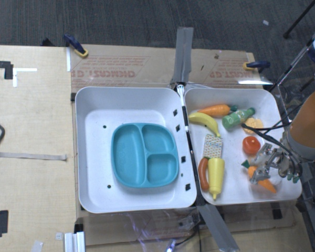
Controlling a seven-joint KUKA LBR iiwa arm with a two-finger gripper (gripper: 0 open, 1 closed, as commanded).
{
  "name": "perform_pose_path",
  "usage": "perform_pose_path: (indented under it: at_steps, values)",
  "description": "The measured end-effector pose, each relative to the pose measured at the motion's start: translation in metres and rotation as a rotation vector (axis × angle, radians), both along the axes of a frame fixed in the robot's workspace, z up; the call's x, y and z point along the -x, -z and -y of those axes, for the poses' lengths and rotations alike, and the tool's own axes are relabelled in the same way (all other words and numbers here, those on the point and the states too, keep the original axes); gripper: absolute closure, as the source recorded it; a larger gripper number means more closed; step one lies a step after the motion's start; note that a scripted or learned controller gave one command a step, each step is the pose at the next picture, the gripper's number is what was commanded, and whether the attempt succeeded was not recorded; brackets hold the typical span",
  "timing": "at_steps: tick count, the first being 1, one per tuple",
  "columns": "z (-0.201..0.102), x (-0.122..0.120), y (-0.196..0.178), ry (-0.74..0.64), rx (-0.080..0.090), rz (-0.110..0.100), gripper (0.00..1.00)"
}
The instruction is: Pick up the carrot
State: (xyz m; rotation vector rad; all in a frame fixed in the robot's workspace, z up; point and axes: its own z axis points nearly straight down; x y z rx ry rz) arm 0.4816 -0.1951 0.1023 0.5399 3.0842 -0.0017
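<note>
Cardboard-covered bench holds two white bins [84,193], the left with a glossy blue divided plate [145,155], the right crowded: a smooth tapered orange carrot [215,109] at the far end touching a banana [206,122] and green bottle [237,117], well apart from the gripper [263,167], whose grip can't be made out.

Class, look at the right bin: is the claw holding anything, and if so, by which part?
It cannot be told. The claw hangs low over small orange pieces at the right bin's near corner, while the whole carrot lies apart at the far end.

Orange carrot [214,110] flat in right bin [236,194]
</note>
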Motion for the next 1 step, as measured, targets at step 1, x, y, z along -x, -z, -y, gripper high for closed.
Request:
perform_pose_path:
  at_steps: [1]
  values:
    - [0.0001,-0.0022,-0.0095,-0.002,0.001,0.005,1.0]
